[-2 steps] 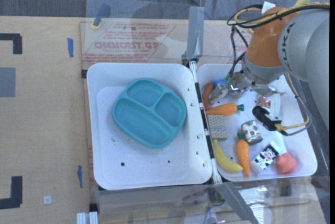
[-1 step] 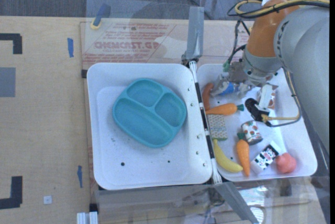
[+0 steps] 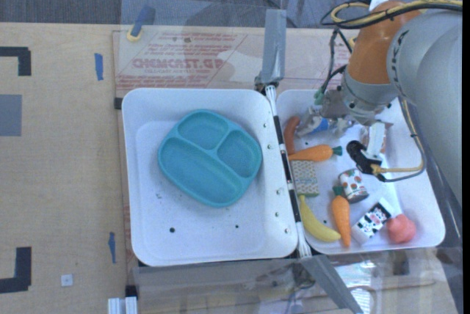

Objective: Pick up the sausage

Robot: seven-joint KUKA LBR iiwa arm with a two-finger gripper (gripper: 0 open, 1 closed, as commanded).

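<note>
Matt turquoise plastic plate [image 3: 210,158], smooth white plastic bins [image 3: 147,180], wooden bench [image 3: 59,180]

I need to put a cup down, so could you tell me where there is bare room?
Left bin: bare floor below and left of the blue plate. Right bin: crowded with food, hand at its top.

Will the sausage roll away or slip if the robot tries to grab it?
The sausage looks like a smooth, rounded toy, so it could probably slip between fingers. It lies along the right bin's wall, which would likely stop it rolling that way. The gripper is beside it, near an orange carrot.
</note>
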